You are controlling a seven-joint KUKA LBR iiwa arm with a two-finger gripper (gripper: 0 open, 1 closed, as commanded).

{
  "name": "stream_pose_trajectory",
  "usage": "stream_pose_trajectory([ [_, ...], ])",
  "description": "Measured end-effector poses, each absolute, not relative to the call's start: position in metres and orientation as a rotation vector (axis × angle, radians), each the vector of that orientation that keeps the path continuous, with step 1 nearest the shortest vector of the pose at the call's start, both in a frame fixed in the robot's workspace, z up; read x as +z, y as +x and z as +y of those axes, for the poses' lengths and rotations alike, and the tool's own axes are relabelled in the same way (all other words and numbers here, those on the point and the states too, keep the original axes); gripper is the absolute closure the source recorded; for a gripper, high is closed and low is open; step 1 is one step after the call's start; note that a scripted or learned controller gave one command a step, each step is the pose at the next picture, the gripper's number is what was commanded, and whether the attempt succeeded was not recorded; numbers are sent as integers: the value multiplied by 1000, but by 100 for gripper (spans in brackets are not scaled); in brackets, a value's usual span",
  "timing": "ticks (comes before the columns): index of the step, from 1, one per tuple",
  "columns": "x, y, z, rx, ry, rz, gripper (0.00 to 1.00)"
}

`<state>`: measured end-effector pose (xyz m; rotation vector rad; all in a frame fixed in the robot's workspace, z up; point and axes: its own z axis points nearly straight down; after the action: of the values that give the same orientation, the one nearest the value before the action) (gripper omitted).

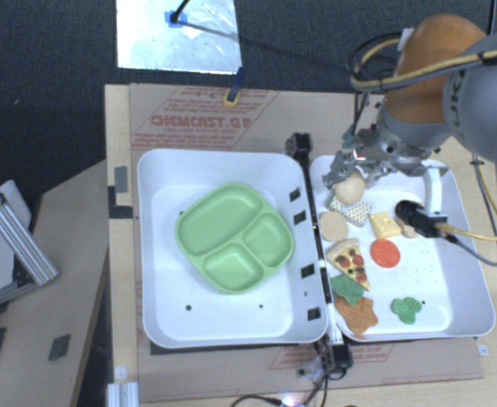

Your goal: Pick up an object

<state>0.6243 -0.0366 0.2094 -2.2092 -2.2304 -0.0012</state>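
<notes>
The right bin point(469, 253) holds several toy foods. A beige rounded piece point(349, 190) lies at its far left, with a checkered cracker point(357, 214) and a round tan cookie point(333, 225) just in front of it. My gripper point(350, 170) hangs directly over the beige piece, very close to its top. Further on lie a yellow cheese wedge point(385, 225), a red tomato slice point(386, 253), a pizza slice point(349, 259), a green leaf point(347, 288), an orange waffle piece point(359, 315) and a green broccoli point(407, 309).
A green divided plate point(234, 237) lies in the left bin point(159, 312). The divider point(312, 227) between the bins runs just left of the gripper. The arm's black fitting with a yellow cable point(418, 217) hangs over the right bin's middle.
</notes>
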Motion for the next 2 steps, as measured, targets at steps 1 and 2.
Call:
stream_pose_trajectory([
  [1,229,602,13,-4,-2209,-2231,100],
  [2,234,583,43,-1,-2211,-2230,100],
])
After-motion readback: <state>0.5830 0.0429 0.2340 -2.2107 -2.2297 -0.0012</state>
